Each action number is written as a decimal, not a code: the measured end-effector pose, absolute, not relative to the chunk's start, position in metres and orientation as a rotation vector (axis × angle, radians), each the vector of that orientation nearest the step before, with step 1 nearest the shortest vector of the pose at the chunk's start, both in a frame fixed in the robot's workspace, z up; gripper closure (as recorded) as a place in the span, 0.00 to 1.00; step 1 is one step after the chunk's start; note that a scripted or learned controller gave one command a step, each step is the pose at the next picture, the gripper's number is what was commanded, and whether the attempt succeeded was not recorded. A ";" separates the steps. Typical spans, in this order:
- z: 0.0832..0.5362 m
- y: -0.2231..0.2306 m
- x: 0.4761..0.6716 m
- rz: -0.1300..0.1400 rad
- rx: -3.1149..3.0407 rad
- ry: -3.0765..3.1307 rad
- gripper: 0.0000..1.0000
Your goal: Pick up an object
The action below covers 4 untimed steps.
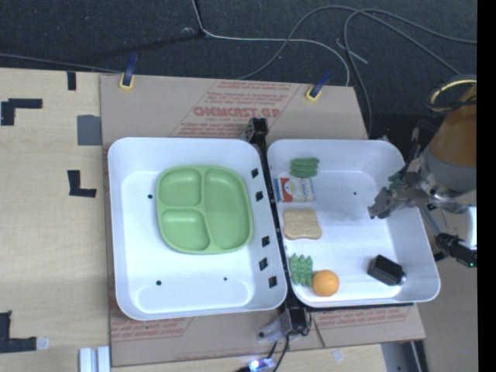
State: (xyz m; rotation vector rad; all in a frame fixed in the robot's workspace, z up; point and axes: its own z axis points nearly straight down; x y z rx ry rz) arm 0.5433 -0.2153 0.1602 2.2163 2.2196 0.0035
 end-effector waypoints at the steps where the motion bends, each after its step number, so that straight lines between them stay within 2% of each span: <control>1: 0.210 -0.206 0.540 0.003 2.216 2.221 1.00; 2: 0.253 -0.207 0.545 0.002 2.217 2.220 1.00; 3: 0.259 -0.157 0.544 0.001 2.216 2.228 1.00; 4: 0.245 -0.099 0.539 -0.001 2.216 2.230 1.00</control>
